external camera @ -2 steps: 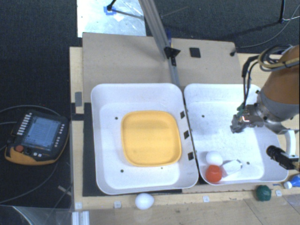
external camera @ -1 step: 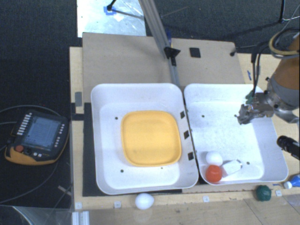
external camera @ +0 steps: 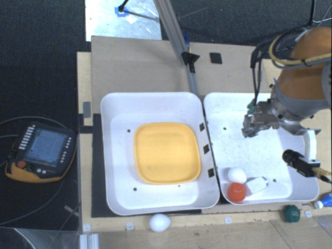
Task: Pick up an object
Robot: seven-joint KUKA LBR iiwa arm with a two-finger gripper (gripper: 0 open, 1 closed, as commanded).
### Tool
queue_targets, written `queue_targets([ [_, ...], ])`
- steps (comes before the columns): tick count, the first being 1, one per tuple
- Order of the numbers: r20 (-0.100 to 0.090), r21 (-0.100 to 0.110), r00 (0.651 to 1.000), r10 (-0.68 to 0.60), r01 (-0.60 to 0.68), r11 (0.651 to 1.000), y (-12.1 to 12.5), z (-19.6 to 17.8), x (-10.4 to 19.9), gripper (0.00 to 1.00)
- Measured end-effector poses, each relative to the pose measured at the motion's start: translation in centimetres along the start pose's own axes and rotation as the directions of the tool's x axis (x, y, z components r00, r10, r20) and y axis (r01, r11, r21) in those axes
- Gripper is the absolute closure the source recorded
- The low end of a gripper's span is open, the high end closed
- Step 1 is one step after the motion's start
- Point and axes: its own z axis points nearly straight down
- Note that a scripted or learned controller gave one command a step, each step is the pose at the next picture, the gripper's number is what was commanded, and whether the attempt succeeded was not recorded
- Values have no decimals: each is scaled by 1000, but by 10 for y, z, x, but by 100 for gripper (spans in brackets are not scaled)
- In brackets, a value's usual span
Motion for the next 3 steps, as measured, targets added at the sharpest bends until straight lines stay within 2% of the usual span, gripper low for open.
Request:
queue_targets([
  [1,0,0,1000,0,0,1000,9,-3,50,100],
  [3,0,1,1000,1,-1,1000,16,29,144,100],
])
